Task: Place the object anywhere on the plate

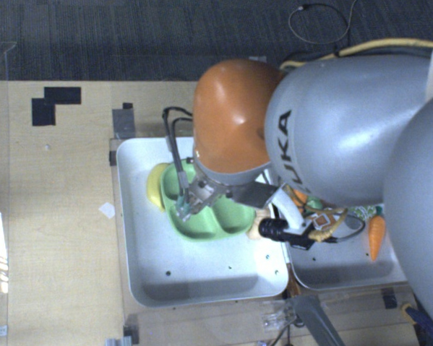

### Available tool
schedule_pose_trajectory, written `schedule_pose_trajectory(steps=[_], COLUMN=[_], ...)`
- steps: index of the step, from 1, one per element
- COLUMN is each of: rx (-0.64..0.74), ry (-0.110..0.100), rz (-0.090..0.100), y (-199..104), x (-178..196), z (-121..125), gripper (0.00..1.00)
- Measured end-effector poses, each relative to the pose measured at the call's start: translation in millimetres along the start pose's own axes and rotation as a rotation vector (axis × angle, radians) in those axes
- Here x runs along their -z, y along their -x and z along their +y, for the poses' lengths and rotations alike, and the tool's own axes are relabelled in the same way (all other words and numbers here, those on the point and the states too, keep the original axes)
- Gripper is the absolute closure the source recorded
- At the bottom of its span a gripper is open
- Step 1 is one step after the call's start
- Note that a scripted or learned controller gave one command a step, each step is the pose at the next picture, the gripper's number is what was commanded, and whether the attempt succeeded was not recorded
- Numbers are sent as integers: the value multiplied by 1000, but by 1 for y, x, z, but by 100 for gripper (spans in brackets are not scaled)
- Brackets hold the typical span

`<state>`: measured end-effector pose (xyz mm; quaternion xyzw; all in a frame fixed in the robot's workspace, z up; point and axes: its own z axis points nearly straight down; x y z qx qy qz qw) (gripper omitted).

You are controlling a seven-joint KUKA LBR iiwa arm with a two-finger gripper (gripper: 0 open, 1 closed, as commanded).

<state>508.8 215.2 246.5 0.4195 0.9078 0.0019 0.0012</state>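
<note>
One "KUKA"-lettered arm (pixel 330 134) over plate (pixel 205 223)

Green plate (pixel 226 219) lies flat in left bin; yellow object (pixel 156 186) touches its left rim.

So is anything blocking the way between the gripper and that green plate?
Nothing visible. The gripper is already right over the green plate in the left bin, beside a yellow object. The arm hides much of the plate, so I cannot tell what lies under it.
</note>
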Motion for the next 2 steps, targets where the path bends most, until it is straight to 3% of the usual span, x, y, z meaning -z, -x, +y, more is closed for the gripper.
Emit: schedule_pose_trajectory(steps=[1,2], rx=[-70,180], ry=[1,3], rz=[-1,-4], y=[22,71], x=[42,62], z=[-46,-87], gripper=[100,100])
